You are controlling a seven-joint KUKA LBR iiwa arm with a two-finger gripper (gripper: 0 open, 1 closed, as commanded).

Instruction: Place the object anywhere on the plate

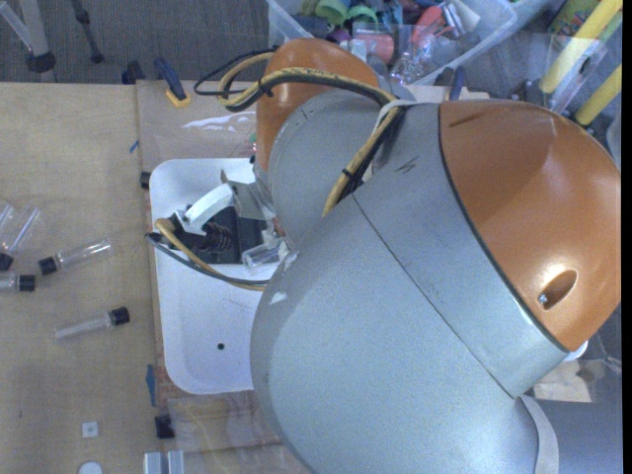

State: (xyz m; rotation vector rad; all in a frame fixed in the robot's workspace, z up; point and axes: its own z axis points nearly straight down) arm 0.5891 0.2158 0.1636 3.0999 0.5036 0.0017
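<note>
My grey and orange arm (pixel 425 265) covers most of the view and reaches left over a shallow white bin (pixel 188 354). The gripper (pixel 252 248) hangs low over the upper middle of that bin, half hidden under the wrist. A tiny dark speck (pixel 220 345) lies on the bin floor below the gripper. The arm hides the right part of the bin and everything to its right.
Several clear tubes with black caps (pixel 94 321) lie on the wooden bench to the left of the bin. A clear tub of colourful toys (pixel 395 13) stands at the back. A blue clamp (pixel 173 85) sits at the board's far edge.
</note>
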